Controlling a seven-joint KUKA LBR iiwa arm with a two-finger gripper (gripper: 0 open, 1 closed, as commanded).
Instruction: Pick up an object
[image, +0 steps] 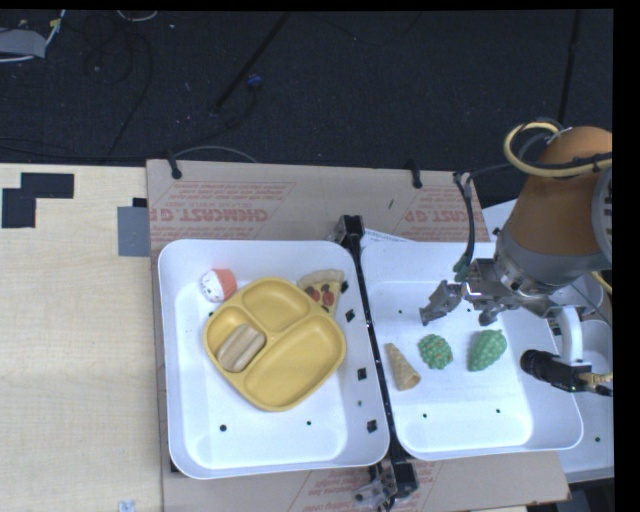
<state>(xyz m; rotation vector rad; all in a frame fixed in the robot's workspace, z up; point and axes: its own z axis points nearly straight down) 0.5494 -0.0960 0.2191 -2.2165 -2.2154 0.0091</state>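
Observation:
In the right bin lie two bumpy green pieces, one to the left and one to the right, with a tan cone further left near the divider. My gripper hangs just behind the two green pieces, its grey fingers spread apart. It is open and nothing sits between them.
The left bin holds a yellow divided plate with a tan bun in one section. A pizza slice and a small white-and-orange item lie behind the plate. A black divider runs between the bins.

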